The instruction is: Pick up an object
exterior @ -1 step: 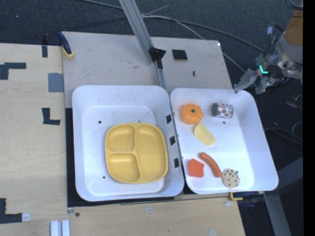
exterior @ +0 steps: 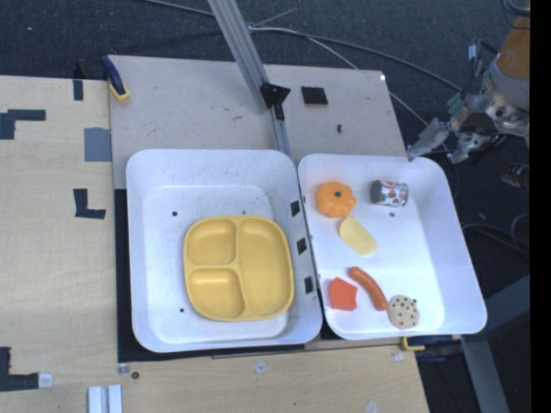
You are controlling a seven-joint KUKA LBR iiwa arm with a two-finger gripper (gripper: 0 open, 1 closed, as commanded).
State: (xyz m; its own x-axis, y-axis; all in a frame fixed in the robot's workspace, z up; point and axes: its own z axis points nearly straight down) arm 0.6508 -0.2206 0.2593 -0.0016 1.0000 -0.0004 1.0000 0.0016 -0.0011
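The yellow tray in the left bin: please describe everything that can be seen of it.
The yellow tray is a rounded, squarish plate that looks like smooth plastic. Raised ridges divide it into three compartments: two smaller ones on its left side and one larger one on its right. Nothing lies in any of them. It lies flat and face up, slightly turned, on the floor of the left bin, towards the bin's near right corner. It touches no other object.

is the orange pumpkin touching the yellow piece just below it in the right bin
Cannot tell. In the camera view the pumpkin and the pale yellow piece meet edge to edge, with no plain gap or contact visible.
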